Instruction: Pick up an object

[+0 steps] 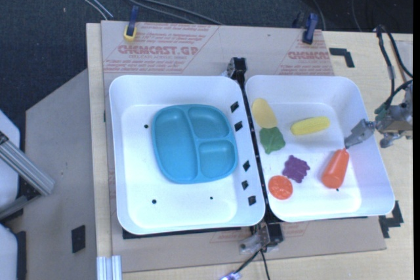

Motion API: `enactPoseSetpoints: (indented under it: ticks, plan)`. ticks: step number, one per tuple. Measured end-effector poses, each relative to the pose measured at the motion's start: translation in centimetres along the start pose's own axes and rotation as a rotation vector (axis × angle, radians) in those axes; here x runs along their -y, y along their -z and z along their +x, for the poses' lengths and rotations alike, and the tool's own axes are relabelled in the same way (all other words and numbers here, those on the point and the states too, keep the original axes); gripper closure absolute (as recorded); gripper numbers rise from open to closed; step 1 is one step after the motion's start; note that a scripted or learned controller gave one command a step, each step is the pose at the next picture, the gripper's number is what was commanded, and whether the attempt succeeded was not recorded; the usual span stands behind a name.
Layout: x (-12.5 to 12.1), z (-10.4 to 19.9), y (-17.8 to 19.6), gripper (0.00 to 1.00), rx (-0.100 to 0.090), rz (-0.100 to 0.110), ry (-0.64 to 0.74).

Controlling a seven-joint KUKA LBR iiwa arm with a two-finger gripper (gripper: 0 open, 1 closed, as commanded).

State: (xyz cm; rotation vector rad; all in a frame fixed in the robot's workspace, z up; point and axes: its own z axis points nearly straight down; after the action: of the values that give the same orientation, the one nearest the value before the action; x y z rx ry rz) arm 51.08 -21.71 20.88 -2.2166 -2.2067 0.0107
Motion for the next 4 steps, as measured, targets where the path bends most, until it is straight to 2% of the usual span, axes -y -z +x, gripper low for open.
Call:
enactPoseSetpoints:
  ticks: [1,2,3,4]
  plan:
    - [-0.3,0.1,0.8,0.00,0.004,-0.014,0.005]
    - [-0.5,0.3,-5.5,0.00,0.002,-0.010,0.004]
    - [-0.2,0.5,-9.8,0.00,0.001,-0.009,0.004]
    - [-0.2,0.5,-12.5,0.00,0.002,-0.011,0.005]
